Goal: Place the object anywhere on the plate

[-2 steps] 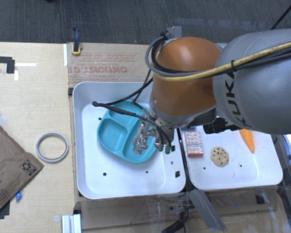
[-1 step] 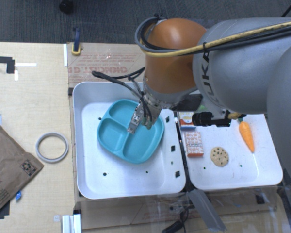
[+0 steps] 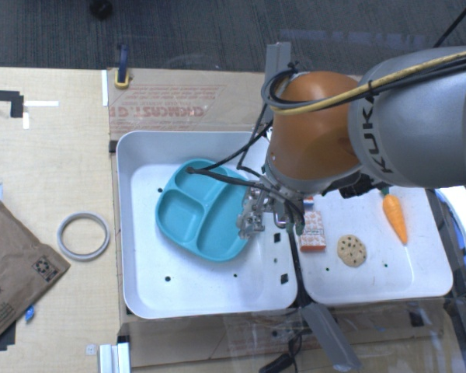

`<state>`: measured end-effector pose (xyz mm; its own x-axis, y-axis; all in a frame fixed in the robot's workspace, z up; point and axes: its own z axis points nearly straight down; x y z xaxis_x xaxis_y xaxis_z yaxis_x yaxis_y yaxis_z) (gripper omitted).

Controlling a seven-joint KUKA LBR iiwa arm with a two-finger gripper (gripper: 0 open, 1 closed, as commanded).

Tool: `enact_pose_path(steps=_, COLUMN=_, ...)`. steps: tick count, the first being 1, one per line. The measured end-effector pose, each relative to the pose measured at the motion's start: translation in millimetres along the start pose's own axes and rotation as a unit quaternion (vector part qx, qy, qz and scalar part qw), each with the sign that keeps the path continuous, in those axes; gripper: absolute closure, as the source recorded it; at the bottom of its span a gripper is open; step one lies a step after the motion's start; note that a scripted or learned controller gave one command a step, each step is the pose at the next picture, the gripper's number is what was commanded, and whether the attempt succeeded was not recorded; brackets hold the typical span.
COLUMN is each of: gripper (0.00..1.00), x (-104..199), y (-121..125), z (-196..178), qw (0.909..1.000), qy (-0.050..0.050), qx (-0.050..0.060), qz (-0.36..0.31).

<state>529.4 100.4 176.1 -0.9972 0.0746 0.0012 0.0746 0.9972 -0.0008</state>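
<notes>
A blue plate (image 3: 198, 220) with several compartments lies tilted in the left white bin (image 3: 147, 286). My gripper (image 3: 268, 216) hangs over the plate's right rim, close to the wall between the two bins. The grey arm with its orange band (image 3: 314, 130) covers much of the gripper from above. In the right bin (image 3: 419, 282), a small red and white box (image 3: 313, 231) lies just right of the gripper. A round cookie (image 3: 351, 250) and an orange carrot (image 3: 394, 218) lie further right.
A roll of tape (image 3: 83, 235) and a brown cardboard box (image 3: 12, 274) rest on the wooden bench left of the bins. A cardboard sheet (image 3: 179, 107) lies behind the left bin. Black cables (image 3: 241, 158) run from the arm across the plate's top.
</notes>
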Motion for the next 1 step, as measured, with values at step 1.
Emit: enact_pose_path(steps=1, gripper=1.00, x=15.3, y=25.1, z=-103.2, qw=0.9985, qy=-0.002, qx=-0.001, qz=-0.054)
